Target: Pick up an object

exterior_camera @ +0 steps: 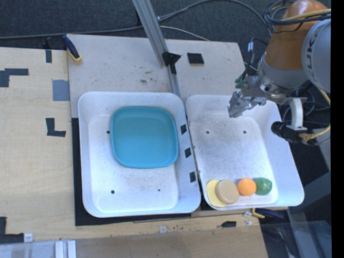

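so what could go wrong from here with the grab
1. The small objects, a tan round disc, an orange ball and a green ball, crowd together along the near edge of the right white bin, so the gripper may nudge neighbours or clip the wall.
2. The balls could roll away when touched.

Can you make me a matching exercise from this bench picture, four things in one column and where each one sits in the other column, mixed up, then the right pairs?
Things
1. square blue plastic plate
2. small round orange ball
3. small round green ball
4. two-finger metal gripper

Places
A. over the far end of the right white bin
B. near edge of the right bin, outermost on the right of the row
C. in the middle of the left white bin
D. near edge of the right bin, between the tan round disc and the green ball

Pairs: 1-C, 2-D, 3-B, 4-A
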`<state>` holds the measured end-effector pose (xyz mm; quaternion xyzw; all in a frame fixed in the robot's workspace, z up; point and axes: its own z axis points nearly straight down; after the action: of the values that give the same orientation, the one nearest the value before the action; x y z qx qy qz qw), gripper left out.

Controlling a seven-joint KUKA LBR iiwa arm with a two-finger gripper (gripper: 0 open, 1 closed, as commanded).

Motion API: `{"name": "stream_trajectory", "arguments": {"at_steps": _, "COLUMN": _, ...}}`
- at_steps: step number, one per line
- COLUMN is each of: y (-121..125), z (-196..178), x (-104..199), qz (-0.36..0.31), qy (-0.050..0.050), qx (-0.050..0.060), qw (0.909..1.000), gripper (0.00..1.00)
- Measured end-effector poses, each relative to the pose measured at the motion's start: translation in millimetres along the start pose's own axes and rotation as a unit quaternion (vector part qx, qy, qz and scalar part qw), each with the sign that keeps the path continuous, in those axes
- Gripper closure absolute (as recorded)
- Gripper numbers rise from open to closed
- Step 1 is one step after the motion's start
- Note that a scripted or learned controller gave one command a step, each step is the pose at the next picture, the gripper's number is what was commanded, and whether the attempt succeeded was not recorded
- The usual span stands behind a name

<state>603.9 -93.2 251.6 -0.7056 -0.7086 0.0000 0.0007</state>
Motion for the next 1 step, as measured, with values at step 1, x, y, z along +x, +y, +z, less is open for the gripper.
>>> {"name": "stream_trajectory", "arguments": {"at_steps": 1, "y": 0.7, "z": 16.3, "x": 51.3, "qz": 0.000, "qy": 0.000, "qx": 0.000, "qw": 1.0000, "gripper": 1.00}}
